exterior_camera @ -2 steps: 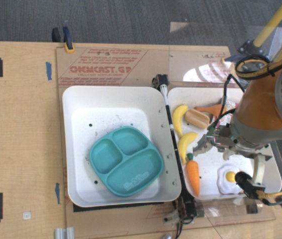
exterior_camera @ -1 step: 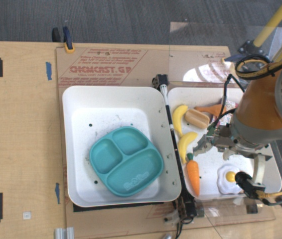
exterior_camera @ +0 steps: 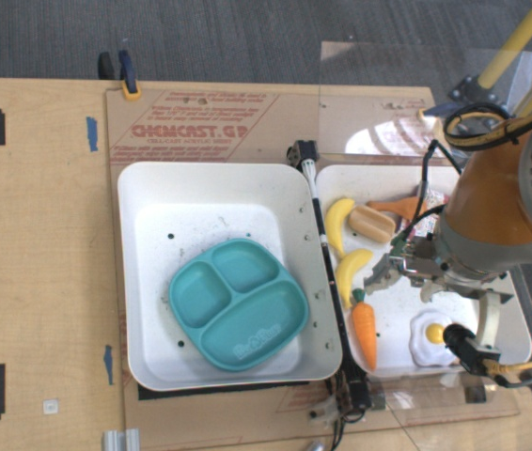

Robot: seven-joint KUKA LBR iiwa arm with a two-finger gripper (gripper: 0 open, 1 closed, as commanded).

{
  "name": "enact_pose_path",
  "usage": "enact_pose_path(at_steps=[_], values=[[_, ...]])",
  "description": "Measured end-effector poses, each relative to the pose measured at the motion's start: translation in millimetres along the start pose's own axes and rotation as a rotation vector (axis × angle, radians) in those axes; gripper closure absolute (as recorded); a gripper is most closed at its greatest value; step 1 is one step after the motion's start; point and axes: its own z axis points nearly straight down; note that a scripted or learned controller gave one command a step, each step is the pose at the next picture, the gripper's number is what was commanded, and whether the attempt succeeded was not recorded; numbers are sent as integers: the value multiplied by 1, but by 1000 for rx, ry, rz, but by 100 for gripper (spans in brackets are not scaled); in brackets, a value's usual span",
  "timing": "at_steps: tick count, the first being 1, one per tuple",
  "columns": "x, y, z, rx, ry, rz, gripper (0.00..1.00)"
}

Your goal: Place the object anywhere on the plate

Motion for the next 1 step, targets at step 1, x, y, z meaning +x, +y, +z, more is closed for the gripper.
enact_pose_path(at_steps=[1], values=[[0, 0, 0, 0, 0, 0, 0]])
